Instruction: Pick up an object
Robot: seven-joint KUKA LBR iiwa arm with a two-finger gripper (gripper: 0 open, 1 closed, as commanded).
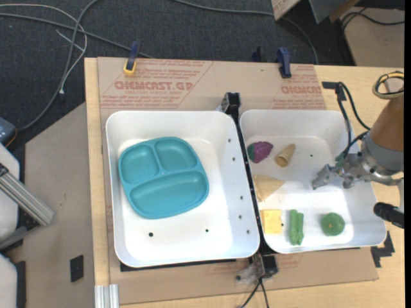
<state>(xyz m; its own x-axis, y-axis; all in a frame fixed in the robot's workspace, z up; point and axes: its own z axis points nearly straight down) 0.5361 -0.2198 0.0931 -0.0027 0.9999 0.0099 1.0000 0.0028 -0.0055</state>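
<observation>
My gripper [329, 176] hangs over the right part of the right bin [292, 118], on the grey arm that comes in from the right. Nothing shows in its grasp. Below it in the bin lies a green round fruit [332, 224]. Left of that are a green pod [295, 227] and a yellow square block [272, 221]. A cream wedge [269, 185] lies at the bin's left side. Further back sit a purple fruit [260, 151] and a tan cone [285, 153].
The left bin [192, 236] holds a teal divided plate [164, 176]. A black clamp [231, 101] sits between the bins at the back. Cables run along the right bin's far right corner [343, 108]. Both bins rest on a cardboard sheet [192, 82].
</observation>
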